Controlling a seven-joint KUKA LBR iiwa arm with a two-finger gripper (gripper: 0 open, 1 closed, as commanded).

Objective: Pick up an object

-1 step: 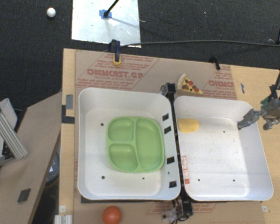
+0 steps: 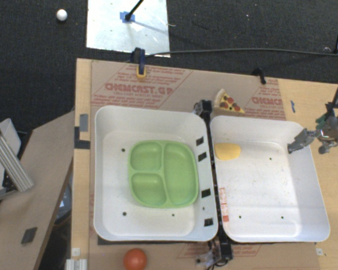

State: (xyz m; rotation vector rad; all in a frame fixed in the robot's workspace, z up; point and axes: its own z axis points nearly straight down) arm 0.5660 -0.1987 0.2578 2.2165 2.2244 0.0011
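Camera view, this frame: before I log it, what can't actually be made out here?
- Gripper: small and blurred at the right bin's far rim; finger state unreadable.
- Arm: cut off by the right edge, so its pose is unknown.
- Orange ball: near the bottom edge, underside hidden.
- Pizza slice toy: behind the bins, too small for detail.
- Yellow object: a flat blob; identity unclear.

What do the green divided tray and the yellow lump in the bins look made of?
Green divided tray: likely moulded plastic, smooth with a soft sheen and rounded compartment ridges. Yellow lump: matte, rounded, possibly foam or soft rubber; too small to tell.
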